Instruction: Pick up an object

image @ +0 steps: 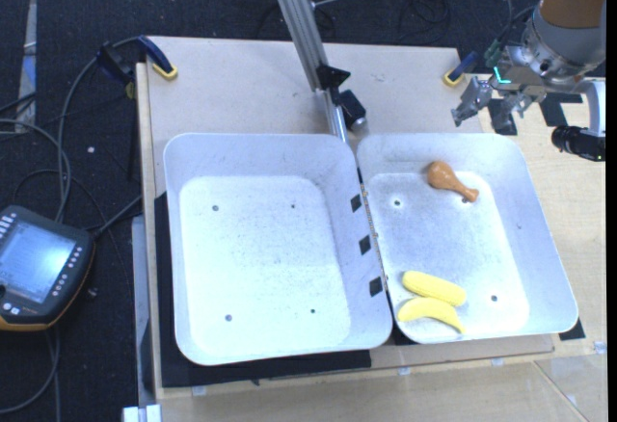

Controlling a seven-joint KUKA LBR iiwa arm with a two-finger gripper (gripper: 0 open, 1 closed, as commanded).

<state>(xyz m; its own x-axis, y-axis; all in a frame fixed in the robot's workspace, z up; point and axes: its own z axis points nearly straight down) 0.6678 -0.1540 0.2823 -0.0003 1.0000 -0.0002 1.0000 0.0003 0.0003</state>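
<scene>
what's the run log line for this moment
arm: gripper above right bin's far edge | held: nothing | right bin: chicken drumstick, two bananas

A robotics lab: teach pendant (39,264), loose cables (58,136), clamped bench (289,64), aluminium camera mast (299,15).

Grey arm (564,42) with orange band, dark fingers (474,107), small green light at wrist.
</scene>
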